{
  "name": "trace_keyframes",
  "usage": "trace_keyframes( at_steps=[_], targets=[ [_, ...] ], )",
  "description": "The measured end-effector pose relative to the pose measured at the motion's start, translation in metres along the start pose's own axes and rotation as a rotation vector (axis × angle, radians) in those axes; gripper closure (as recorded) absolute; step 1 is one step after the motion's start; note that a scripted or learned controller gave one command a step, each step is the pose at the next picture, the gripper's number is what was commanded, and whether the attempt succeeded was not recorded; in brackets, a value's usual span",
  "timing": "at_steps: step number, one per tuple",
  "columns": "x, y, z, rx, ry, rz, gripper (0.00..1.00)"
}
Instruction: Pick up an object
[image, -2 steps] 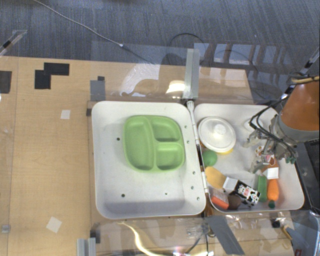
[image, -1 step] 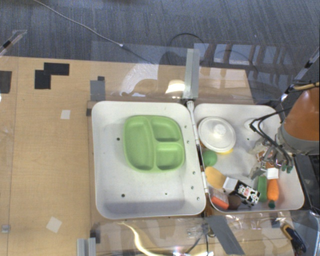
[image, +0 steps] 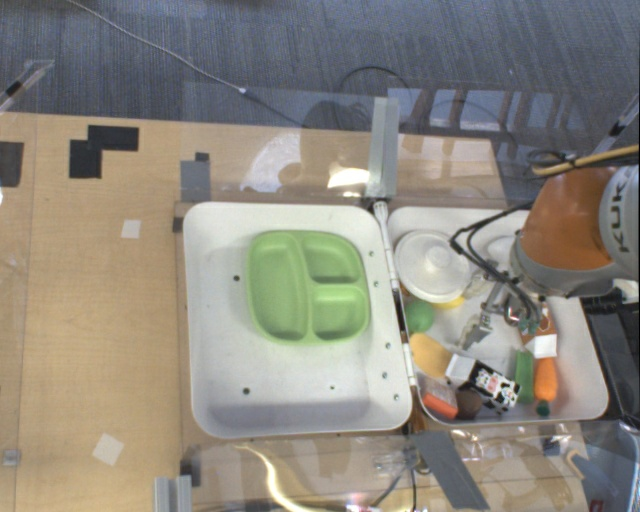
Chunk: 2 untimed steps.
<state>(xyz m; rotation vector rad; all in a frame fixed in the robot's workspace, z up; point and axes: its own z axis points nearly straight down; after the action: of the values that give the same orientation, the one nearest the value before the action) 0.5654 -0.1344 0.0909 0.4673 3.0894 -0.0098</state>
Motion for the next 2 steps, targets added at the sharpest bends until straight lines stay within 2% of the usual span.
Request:
trace_keyframes(
  at_steps=[1,2],
  targets=[
    [0.046,-0.055,-0.001,-0.003,-0.002,0.004,0.00],
    [-0.044,-0.061,0.003,-0.005,0.002,-0.129,0.00]
  ],
)
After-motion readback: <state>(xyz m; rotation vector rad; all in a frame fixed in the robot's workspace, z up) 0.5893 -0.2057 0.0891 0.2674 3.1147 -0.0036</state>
